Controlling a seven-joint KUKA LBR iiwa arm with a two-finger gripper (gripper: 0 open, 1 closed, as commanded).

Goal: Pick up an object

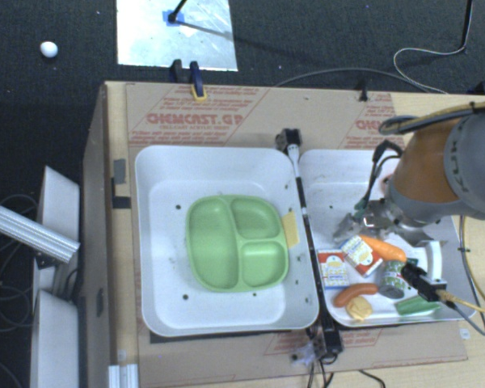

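Observation:
The right bin (331,176) holds several small things heaped at its near end. An orange carrot (381,248) lies beside a small white and red packet (357,253). A red and white card (333,268) rests near the bin's left wall. An orange sausage (355,293) and a yellow piece (359,309) sit at the front edge, with a small can (393,282) and a green item (416,305) to their right. My gripper (357,225) hangs low in this bin, just behind the packet and carrot. Nothing shows between its fingers.
The left bin (158,176) bears a green divided plate (236,242). A yellow slice (290,229) leans against that bin's right wall. A black divider rail (303,217) runs between the bins. The far half of the right bin shows bare floor.

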